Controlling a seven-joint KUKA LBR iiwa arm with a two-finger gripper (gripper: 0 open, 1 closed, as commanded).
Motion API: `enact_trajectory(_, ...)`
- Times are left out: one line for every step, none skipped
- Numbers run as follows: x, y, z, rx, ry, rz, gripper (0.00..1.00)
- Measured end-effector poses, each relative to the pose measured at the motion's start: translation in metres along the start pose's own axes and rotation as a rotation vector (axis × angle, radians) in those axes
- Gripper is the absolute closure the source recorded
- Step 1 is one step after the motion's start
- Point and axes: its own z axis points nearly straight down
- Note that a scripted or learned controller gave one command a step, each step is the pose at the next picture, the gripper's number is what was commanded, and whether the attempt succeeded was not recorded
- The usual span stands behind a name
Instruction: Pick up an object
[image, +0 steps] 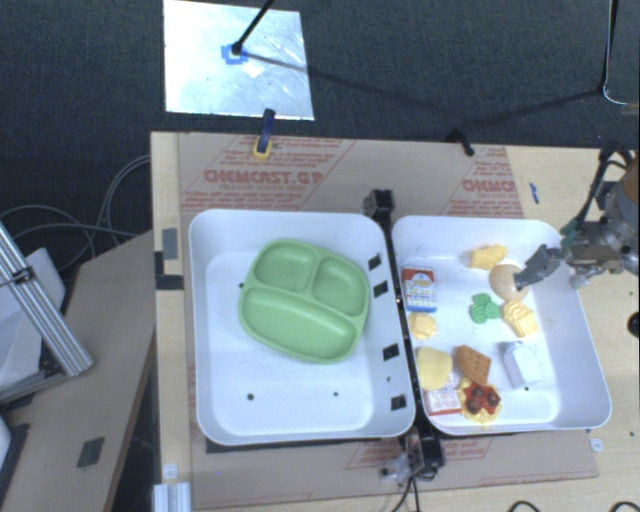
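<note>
Where toy foods (470, 340) crowd the right bin (590, 385), the claw (530, 270) hovers.

From the right, the gripper (540, 266) reaches over the right bin (585, 345), just beside a pale round toy (503, 281). Small toy foods lie in this bin: a green piece (485, 309), a milk carton (418, 288). The left bin (215, 300) holds a green divided plate (304, 300).
</note>
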Motion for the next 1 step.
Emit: enact_trajectory(-0.002, -0.0026, 0.0625, 0.006, 0.002, 0.002, 0.0)
